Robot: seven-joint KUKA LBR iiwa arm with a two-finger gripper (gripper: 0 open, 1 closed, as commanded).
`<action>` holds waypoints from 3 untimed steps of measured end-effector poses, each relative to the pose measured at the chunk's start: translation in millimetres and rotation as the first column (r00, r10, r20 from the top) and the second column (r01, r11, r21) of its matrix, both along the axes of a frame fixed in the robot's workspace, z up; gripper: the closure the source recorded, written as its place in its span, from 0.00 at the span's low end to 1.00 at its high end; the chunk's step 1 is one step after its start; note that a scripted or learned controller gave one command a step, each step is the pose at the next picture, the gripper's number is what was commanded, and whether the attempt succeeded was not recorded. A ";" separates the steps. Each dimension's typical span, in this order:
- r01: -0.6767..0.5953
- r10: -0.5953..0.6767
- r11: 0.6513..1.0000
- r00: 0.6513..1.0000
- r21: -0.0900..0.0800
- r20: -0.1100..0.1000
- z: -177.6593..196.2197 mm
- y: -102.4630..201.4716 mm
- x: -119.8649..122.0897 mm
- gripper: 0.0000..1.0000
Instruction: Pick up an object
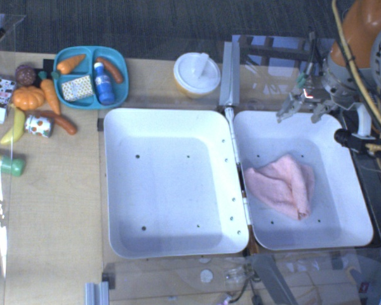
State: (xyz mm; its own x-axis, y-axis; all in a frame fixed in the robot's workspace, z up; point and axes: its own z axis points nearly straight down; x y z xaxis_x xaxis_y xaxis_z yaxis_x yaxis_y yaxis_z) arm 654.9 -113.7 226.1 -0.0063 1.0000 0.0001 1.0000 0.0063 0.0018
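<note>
A crumpled pink cloth lies in the middle of the right white bin. My gripper hangs at the bin's far edge, up and to the right of the cloth and well apart from it. Its two fingers are spread open with nothing between them. The grey arm with its orange band comes in from the upper right.
The left white bin sits beside the right one. On the bench at the far left stand a blue divided plate with toy food, loose toy vegetables and a white lidded cup. Cables run by the right bin.
</note>
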 end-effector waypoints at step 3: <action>0.065 -0.064 0.998 0.998 -0.003 0.020 -134.0 -25.1 -106.0 0.00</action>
